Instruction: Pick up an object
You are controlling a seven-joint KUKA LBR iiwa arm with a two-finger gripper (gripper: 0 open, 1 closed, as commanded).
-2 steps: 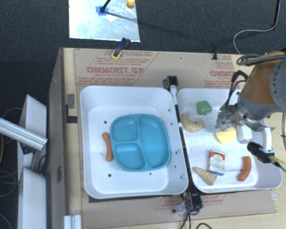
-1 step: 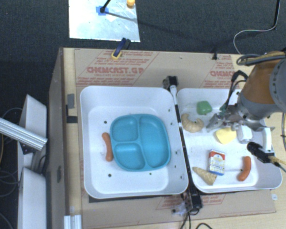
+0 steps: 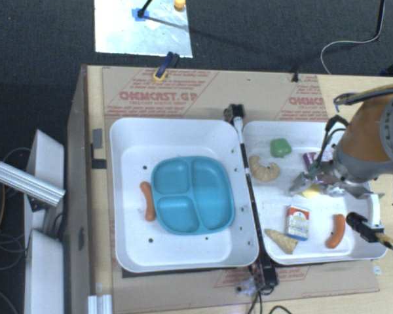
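**Gripper low in the right bin, over a small yellow piece**

The gripper (image 3: 312, 185) is low in the right bin (image 3: 285, 259), and I cannot tell from this view how it stands or if it has anything. Just under it I see a small yellow piece (image 3: 310, 192), partly hidden by the metal. I judge this is the object for this try. A purple thing (image 3: 309, 158) lies just behind the gripper, near the far wall.

Going outward: a croissant (image 3: 265, 170) and a green object (image 3: 280, 147) are to the left of the gripper, a small carton (image 3: 298, 222) and a wedge (image 3: 281, 240) nearer the front wall, and a sausage (image 3: 336, 231) at the front right.

To do the step well, I would come down straight over the yellow piece and close slowly, because it is small and can slip away. I would then lift only a little and check.

The left bin (image 3: 128, 241) has a blue tray (image 3: 192, 194) and a second sausage (image 3: 147, 201), well apart from the arm.
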